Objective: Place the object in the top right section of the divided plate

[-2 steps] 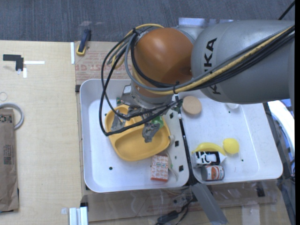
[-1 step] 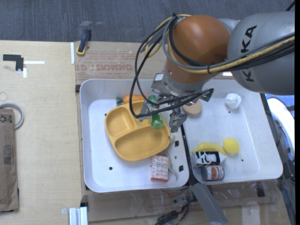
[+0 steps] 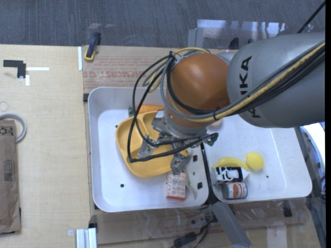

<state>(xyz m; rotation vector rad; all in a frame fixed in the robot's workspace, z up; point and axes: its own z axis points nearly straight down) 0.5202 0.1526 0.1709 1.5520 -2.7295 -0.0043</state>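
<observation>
A yellow divided plate [image 3: 126, 138] lies in the left bin, and the arm's wrist hides its right half. My gripper [image 3: 163, 154] hangs low over the plate's near part. Its fingers [image 3: 146, 145] stand apart, open, with nothing between them. A small orange and white carton [image 3: 176, 186] stands on the bin floor just beyond the plate's near right rim, right under one fingertip. A black cable crosses in front of the fingers.
The left bin [image 3: 103, 154] holds the plate and carton. In the right bin [image 3: 289, 164] are a lemon [image 3: 254, 161], a banana [image 3: 230, 163], a black and white packet [image 3: 228, 174] and a can [image 3: 235, 190]. The wall between the bins runs just right of the carton.
</observation>
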